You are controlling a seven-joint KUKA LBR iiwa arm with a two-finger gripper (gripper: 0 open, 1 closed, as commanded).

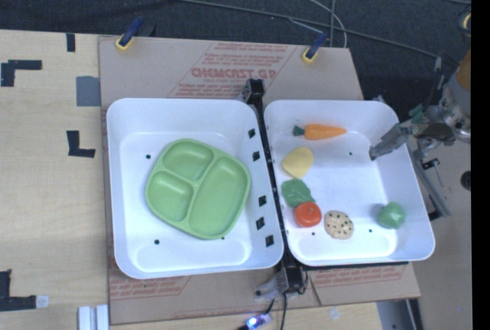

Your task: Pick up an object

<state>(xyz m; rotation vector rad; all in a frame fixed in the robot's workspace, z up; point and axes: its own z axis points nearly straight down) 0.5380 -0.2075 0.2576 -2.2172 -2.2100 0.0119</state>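
The carrot [325, 132], the plainest candidate for picking among the toy foods, lies in the right bin [360, 256] well to the left of the claw [380, 150] and a little farther from the camera; it is orange with a green tuft, its long axis running nearly level across the view, tuft end pointing left toward the divider between the bins, tip pointing toward the claw. Going by size: the tabletop [46, 198] carries a brown cardboard sheet [222, 68] under both bins, its far edge held by two yellow clips; the left bin [126, 244], far to the claw's left, holds a green divided plate [199, 187] set at a tilt. In the right bin, a yellow piece [298, 162] sits left of the claw and nearer the camera, then a leafy green piece [295, 190] touching a red tomato-like piece [308, 214], a speckled cookie [338, 224], and a small green lump [390, 215] almost straight toward the camera from the claw. The claw hangs over the bin's right rim, dark and blurred; whether it is wide or narrow cannot be made out. The arm is cut off at the right edge.
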